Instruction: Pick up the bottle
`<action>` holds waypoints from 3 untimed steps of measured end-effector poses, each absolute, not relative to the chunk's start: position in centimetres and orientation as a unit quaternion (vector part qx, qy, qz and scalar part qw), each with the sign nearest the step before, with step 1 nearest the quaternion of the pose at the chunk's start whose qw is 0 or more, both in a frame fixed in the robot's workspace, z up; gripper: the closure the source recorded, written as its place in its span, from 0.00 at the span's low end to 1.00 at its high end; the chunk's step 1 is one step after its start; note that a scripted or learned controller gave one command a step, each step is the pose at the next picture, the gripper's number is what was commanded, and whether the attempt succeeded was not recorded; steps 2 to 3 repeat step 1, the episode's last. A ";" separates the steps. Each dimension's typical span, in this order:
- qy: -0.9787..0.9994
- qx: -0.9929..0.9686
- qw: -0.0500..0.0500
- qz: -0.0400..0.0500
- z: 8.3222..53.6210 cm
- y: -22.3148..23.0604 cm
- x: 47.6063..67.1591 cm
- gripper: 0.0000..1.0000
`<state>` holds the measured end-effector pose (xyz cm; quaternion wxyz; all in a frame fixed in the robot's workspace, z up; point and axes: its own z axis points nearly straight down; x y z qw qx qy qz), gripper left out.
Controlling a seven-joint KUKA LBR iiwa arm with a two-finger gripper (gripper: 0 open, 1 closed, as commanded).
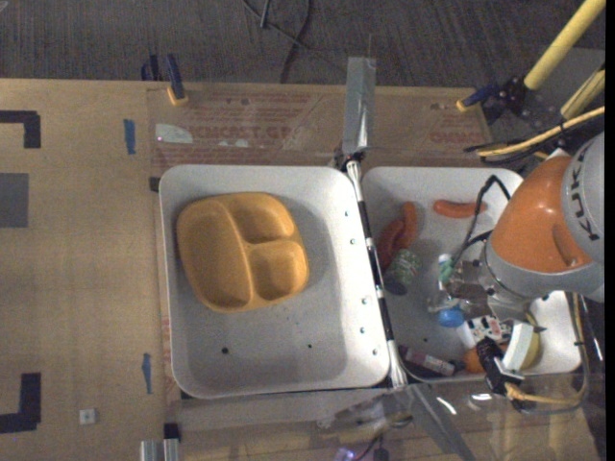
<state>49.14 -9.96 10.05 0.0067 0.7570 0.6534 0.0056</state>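
A small clear bottle (446, 275) with a green label and a blue cap (450, 317) lies in the right bin (423, 188), lengthwise toward the front. My gripper (463, 294) hangs low over the middle of that bin, right beside the bottle or on it. The wrist and its orange band (534, 230) cover the gripper from the right, so the contact is hidden.
The right bin also holds a red sausage-shaped toy (398, 232), an orange one (454, 207), a green-and-white can (405, 268), a dark flat item (430, 361), an orange piece (472, 359) and a yellow-white item (525, 346). An orange divided tray (240, 250) lies in the left bin (288, 344).
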 end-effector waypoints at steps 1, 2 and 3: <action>0.672 0.740 0.001 0.000 18.5 -4.8 58.1 1.00; 0.672 0.740 0.001 0.000 18.5 -4.8 58.1 1.00; 0.672 0.740 0.001 0.000 18.5 -4.8 58.1 1.00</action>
